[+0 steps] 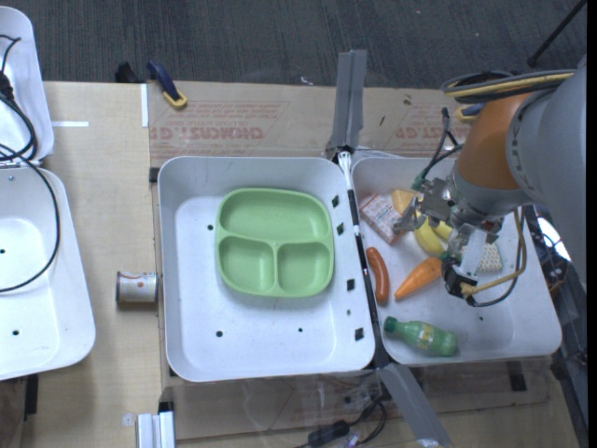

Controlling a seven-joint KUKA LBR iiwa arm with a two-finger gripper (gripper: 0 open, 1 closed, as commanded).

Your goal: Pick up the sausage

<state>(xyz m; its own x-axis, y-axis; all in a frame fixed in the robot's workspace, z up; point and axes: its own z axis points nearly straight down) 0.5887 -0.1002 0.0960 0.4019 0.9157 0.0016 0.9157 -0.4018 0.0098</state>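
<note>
Beside sausage (377,274) — carrot (418,278), green bottle (422,336)

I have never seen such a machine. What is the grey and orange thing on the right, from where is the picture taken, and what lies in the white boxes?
It is a robot arm, grey with an orange band, reaching in from the right. At its end is a claw for grasping things. One camera above the bench looks down at a slant. The left bin holds a green divided plate. The right bin holds a sausage, a carrot, a banana and a green bottle, among other things. The claw hangs over the banana, apart from the sausage. Whether it grips anything, I cannot tell.
</note>
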